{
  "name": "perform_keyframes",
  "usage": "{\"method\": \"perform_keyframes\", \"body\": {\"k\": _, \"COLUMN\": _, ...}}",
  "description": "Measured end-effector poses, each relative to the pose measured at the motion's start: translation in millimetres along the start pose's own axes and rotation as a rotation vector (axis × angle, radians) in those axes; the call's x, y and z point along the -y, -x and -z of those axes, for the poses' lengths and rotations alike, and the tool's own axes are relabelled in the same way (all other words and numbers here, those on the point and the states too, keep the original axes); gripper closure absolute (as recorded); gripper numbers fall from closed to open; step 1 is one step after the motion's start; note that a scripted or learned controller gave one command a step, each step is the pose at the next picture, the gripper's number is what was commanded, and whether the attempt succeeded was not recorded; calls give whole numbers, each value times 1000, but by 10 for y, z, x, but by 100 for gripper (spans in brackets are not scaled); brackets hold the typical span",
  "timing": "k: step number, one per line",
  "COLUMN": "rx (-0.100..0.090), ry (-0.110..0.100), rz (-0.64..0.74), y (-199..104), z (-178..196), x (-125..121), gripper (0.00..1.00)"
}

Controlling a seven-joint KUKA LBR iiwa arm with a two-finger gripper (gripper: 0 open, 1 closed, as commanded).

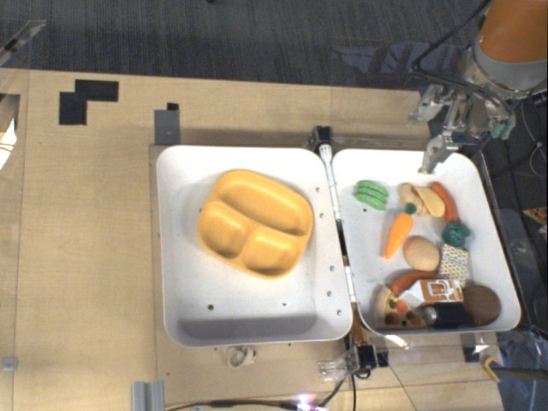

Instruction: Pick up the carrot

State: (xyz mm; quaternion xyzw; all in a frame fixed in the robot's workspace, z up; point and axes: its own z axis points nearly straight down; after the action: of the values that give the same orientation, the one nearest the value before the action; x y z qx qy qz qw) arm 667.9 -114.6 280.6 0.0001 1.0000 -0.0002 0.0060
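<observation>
1. End effector [438,148] hanging over far right rim of right bin [505,255], above the contents; open or closed: cannot tell, too small and cluttered with cables. Nothing seen held.
2. Carrot [397,233] lying flat mid right bin, orange with green top pointing away toward far rim, tip toward near side. Well apart from end effector, not yet reached.
3. Risk: tan round item [421,253] just beside carrot on the right, likely touching; could get pinched instead or nudge carrot off line.
4. Risk: hot dog bun [430,199] near carrot's green top, roughly between end effector and carrot; descent there probably clips it.
5. Risk: carrot tapered and slanted, so likely to slip or roll out if grip lands near thin tip.
6. Green ridged item [372,193] to the left, apart, minor. Teal piece [456,232], sausage [411,279], box [439,290] and dark clutter crowd near right corner.
7. Yellow tray [255,223] in left bin [180,255], across the divider, no obstruction. Surface [77,255] otherwise bare wood.
</observation>
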Motion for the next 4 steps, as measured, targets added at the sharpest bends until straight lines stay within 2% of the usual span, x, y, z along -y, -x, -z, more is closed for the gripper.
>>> {"method": "perform_keyframes", "body": {"k": 1, "rx": -11, "ry": 5, "rz": 217, "y": -236, "z": -1578, "x": -202, "gripper": 0}}
{"method": "perform_keyframes", "body": {"k": 2, "rx": 18, "ry": -2, "rz": 346, "y": -474, "z": -1842, "x": -33, "gripper": 0}}
{"method": "perform_keyframes", "body": {"k": 3, "rx": 5, "ry": -2, "rz": 475, "y": -993, "z": -1891, "x": -115, "gripper": 0}}
{"method": "perform_keyframes", "body": {"k": 4, "rx": 17, "ry": -6, "rz": 481, "y": -946, "z": -1750, "x": -127, "gripper": 100}}
